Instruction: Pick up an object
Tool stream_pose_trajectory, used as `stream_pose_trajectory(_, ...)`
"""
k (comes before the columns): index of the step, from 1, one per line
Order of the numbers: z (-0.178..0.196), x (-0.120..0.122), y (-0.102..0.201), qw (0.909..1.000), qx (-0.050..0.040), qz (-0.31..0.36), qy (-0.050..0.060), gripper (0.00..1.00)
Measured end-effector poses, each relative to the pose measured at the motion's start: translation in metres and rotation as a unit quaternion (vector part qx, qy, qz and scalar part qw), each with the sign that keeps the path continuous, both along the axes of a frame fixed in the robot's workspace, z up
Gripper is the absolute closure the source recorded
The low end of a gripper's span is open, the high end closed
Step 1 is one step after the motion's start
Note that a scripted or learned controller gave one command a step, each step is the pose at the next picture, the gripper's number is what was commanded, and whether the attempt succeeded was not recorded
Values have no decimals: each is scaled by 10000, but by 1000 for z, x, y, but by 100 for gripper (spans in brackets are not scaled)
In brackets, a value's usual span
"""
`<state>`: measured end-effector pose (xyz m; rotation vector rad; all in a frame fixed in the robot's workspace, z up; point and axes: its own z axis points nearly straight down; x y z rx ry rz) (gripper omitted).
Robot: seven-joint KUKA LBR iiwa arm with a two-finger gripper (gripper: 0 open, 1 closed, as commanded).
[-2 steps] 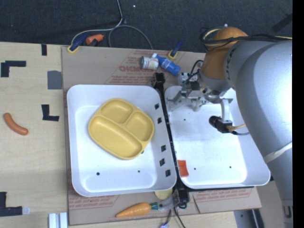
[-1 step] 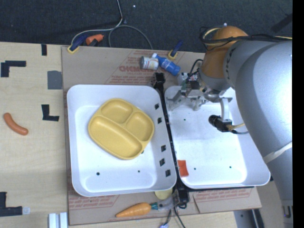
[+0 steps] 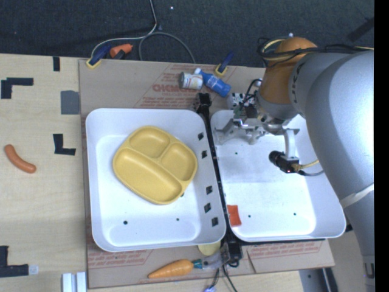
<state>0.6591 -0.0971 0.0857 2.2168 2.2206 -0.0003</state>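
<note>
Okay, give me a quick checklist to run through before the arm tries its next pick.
1. Target in left bin: yellow divided plate lies flat, ok.
2. Tool over a target: it sits at the right bin's far edge, away from the plate, not ok.
3. Object between the fingers: cannot tell.
4. Right bin contents: small orange tag near the divider, ok.
5. Toy carrot and sausage lie outside the bins, not ok as targets.

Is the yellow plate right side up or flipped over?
Right side up. The yellow plate in the left bin shows its three hollow compartments facing up.
</note>
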Motion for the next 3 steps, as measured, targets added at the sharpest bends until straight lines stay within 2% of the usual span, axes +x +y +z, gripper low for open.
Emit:
stream_pose_trajectory(1,0,-9,-4,10000,-1,-1,-5,0)
stream_pose_trajectory(2,0,10,4,10000,12,-1,7,0)
stream_pose_trajectory(3,1,-30,3,10000,2,-6,-2,0)
